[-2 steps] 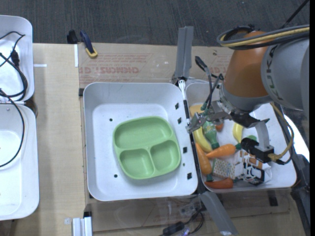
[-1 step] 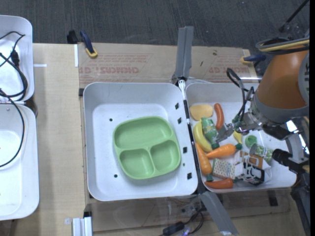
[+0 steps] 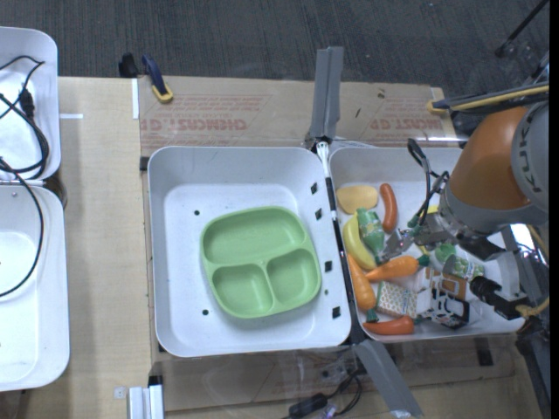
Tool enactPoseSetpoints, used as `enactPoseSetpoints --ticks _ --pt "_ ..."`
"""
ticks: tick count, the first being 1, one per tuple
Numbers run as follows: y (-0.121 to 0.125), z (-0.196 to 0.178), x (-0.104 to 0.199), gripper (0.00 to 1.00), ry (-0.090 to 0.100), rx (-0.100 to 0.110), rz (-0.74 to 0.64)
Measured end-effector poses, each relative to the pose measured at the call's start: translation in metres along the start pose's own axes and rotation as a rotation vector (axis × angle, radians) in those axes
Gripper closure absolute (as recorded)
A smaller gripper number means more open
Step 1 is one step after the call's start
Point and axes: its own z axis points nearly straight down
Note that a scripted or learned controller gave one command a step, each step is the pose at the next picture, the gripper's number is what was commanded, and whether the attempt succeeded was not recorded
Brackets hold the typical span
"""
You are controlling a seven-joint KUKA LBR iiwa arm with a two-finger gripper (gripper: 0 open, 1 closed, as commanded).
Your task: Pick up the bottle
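- Landmark: carrot [image 3: 395, 268], lying crosswise about mid-way in the R bin [image 3: 367, 168], thin end pointing view-left.
- Bottle [image 3: 369, 230]: small, green w/ pale label. Sits just up-left of carrot in view, lying on the banana [image 3: 354, 246], near the bin's left wall.
- Gripper [image 3: 395, 244]: just above carrot in view, close beside bottle's right edge. Touching bottle or not: can't tell. Pincer apart or together: can't tell, too small and cluttered here.
- Arm [image 3: 493, 168]: grey w/ orange band, up-right of carrot, reaching in from view-right over the bin's right half.
- Bun [image 3: 356, 199]: yellow, roundish, up-left of carrot, beyond bottle, toward the bin's back-left corner.
- Sausage [image 3: 389, 206]: red-orange, straight up from carrot in view, just right of bun, lying lengthwise front-to-back.
- Orange piece [image 3: 362, 292]: just down-left of carrot, along the left wall; kind unclear.
- Cracker [image 3: 397, 300]: speckled, squarish, just below carrot.
- Pepper [image 3: 391, 326]: red, further below carrot, against the bin's front wall.
- Green bits [image 3: 452, 258]: right of carrot, partly under the wrist; kind unclear.
- L bin [image 3: 175, 234]: well left of carrot, wall-to-wall w/ R bin.
- Plate [image 3: 259, 260]: green, 3 compartments, about mid L bin, turned a bit askew to the walls.
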Motion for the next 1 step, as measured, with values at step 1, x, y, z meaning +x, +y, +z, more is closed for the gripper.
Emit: enactPoseSetpoints --ticks 1 --pt "0.0632 0.0171 -0.0005 0.00 0.000 0.000 0.018"
